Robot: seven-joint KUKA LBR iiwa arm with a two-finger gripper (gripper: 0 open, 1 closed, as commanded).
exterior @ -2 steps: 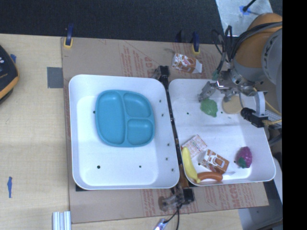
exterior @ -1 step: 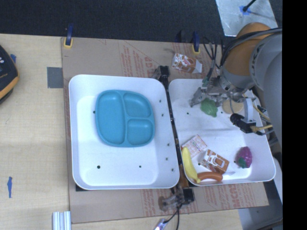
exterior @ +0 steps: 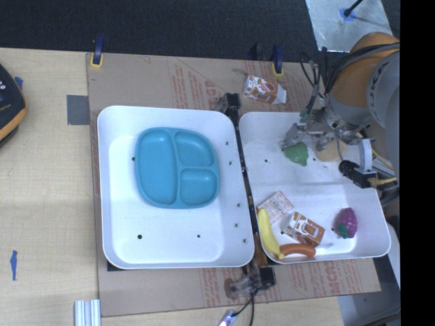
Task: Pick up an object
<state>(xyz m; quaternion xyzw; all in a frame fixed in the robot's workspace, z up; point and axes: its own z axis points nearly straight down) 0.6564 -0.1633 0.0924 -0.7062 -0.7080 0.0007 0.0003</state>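
In the right bin (exterior: 319, 185), my gripper (exterior: 304, 138) is low over the back area, directly above a small green object (exterior: 296, 155). The green object's top edge is hidden under the gripper, and I cannot tell whether they touch. Along the bin's front lie a yellow banana (exterior: 267, 233), a sausage (exterior: 297, 251), two printed snack packets (exterior: 275, 206) (exterior: 304, 229) and a purple fruit (exterior: 346, 223).
The left bin (exterior: 115, 182) holds a blue divided plate (exterior: 177, 167). Another snack packet (exterior: 264, 89) lies on the cardboard behind the bins. A yellow and black device (exterior: 8, 104) sits at the far left edge. The arm and its cables crowd the right bin's back right corner.
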